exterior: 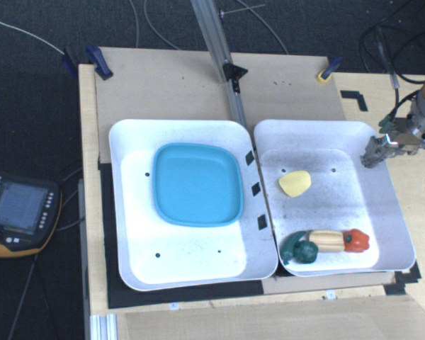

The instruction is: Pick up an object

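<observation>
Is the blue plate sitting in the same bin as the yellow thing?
No, the blue plate lies in the left bin, while the yellow thing lies in the right bin.

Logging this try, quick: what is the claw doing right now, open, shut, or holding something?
Claw: cannot be told; it sits over the right bin's right rim, with nothing seen in it.

No readable text, label, brand or number showing anywhere, handheld pendant (18, 214) at the left edge displaying a lit screen too blurred to read, its rows of buttons showing no legible markings
</observation>
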You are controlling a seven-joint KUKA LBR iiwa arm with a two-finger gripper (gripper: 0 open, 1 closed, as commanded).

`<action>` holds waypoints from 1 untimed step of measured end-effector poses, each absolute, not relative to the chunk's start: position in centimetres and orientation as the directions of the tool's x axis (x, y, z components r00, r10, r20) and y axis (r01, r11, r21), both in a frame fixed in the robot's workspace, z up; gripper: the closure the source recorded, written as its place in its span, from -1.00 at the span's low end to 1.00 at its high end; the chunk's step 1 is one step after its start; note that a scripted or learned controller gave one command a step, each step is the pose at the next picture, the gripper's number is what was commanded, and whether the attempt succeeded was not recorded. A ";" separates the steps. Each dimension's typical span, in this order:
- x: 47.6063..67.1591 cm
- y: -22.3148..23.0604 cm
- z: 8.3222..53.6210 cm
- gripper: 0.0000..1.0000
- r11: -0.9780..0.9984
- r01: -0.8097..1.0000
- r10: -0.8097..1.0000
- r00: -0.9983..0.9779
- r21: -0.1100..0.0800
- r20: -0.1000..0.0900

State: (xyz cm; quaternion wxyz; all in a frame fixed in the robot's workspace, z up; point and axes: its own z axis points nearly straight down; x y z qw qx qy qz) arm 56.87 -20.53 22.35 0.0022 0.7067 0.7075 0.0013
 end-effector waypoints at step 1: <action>56.9 -20.5 24.4 1.00 0.000 1.000 1.000 0.000 0.003 -0.001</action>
